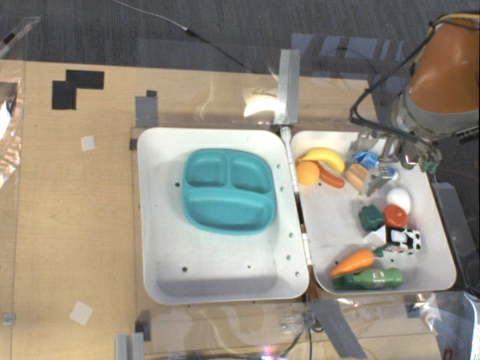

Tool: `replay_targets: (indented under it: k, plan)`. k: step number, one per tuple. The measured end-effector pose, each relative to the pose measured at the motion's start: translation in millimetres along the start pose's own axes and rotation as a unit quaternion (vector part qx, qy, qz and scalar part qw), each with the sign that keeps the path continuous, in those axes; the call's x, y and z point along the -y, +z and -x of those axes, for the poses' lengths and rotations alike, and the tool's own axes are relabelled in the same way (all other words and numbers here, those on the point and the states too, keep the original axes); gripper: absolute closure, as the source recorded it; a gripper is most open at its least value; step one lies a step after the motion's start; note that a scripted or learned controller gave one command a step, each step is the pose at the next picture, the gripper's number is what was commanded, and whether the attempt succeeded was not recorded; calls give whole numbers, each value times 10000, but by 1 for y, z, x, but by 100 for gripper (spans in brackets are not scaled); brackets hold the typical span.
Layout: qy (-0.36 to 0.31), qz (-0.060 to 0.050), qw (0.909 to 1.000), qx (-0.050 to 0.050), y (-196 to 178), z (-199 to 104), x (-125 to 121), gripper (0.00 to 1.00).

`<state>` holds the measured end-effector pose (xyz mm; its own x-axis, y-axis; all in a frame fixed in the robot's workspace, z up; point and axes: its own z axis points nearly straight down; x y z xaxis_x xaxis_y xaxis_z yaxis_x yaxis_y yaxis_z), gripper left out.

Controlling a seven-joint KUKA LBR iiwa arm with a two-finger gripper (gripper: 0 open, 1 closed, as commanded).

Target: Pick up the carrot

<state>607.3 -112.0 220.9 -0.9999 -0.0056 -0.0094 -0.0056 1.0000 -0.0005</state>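
Note:
The carrot [354,262] is orange with a green top and lies near the front edge of the right bin [330,223], just above a green bottle [373,279]. My gripper [381,172] hangs over the back of the right bin, well behind the carrot, close to a tan block [355,175] and a blue item [365,160]. Nothing shows between its fingers.
The left bin [161,223] holds a teal divided plate [228,190]. The right bin also holds a banana [321,156], an orange ball [307,172], a red sausage [331,177], a white egg [398,198], a red piece [395,216], a dark green piece [370,217] and a toy cow [403,239].

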Motion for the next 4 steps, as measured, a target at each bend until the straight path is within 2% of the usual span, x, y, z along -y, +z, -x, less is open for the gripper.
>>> replay_targets:
  k: [1,2,3,4]
  plan:
    - [-516,-6,9987,45,130,-62,-29,0]
    - [-199,5,9998,-23,132,38,-17,0]
    - [1716,13,9846,-318,131,52,-31,0]
    - [1016,-1,9948,14,131,-30,-4,0]
